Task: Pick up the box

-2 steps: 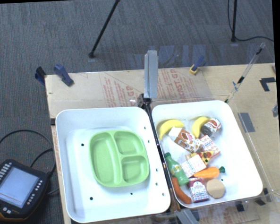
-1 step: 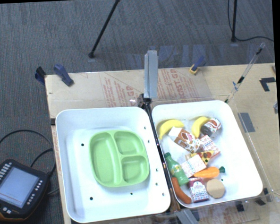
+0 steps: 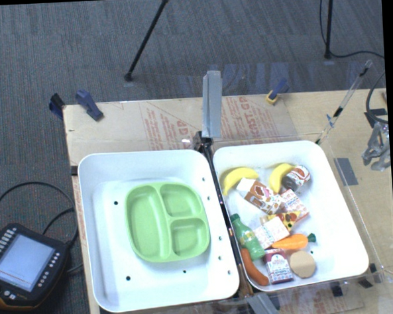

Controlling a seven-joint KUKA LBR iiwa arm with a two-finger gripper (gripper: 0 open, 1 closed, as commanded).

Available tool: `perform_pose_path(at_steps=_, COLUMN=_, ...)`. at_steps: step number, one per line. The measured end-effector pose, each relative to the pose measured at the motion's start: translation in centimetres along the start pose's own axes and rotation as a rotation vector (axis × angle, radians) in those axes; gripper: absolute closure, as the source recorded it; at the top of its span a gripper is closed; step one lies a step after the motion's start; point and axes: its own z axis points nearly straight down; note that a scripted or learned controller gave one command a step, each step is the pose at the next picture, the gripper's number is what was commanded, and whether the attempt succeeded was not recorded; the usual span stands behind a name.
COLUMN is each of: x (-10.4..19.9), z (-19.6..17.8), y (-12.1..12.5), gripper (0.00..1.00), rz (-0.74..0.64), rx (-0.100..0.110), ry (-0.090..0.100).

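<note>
Nearest along the front edge of the right bin (image 3: 343,197) lies a small dark-red box (image 3: 277,267). It sits flat between a round tan biscuit (image 3: 303,264), which touches it on one side, and an orange-red sausage (image 3: 254,270) on the other. Just behind it a carrot (image 3: 289,242) lies crosswise.

Three more boxes are heaped further back in the same bin:
- a pale box (image 3: 273,231) leaning on a green bottle (image 3: 245,239);
- a red-and-yellow box (image 3: 293,210) overlapping the pale one;
- a brown-and-white box (image 3: 258,194) below two bananas (image 3: 239,177) and a can (image 3: 297,177).

The left bin (image 3: 86,193) holds a green divided plate (image 3: 167,221).

The gripper (image 3: 376,145) hangs outside the right bin, beyond its far right rim and well apart from every box. Whether it is wide or narrow I cannot tell, and nothing is seen in it. The pick looks not yet begun; the step in hand is choosing a target and coming in over it.

The dark-red box seems the soundest choice. It lies level, nothing rests on it, and it is not wedged under a neighbour. To do it well:
- come straight down over its middle;
- set the jaws across its shorter width, so they drop into the free gaps towards the carrot and the front wall, not onto the biscuit or sausage;
- go low enough to clamp the sides rather than the top edge, then lift straight up.

The heaped boxes are tilted and overlapping, so a grasp there would likely slip or drag a second thing along.
</note>
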Motion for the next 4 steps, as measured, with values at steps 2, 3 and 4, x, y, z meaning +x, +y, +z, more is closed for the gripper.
perform_pose_path(at_steps=2, x=-0.2, z=-2.0, y=-0.4, gripper=1.00, rz=0.012, rx=0.006, ry=-0.013)
perform_pose_path(at_steps=3, x=-0.4, z=-3.0, y=-0.5, gripper=1.00, rz=0.015, rx=0.009, ry=-0.020)
perform_pose_path(at_steps=4, x=-0.6, z=-4.0, y=-0.6, gripper=1.00, rz=0.017, rx=0.013, ry=-0.027)
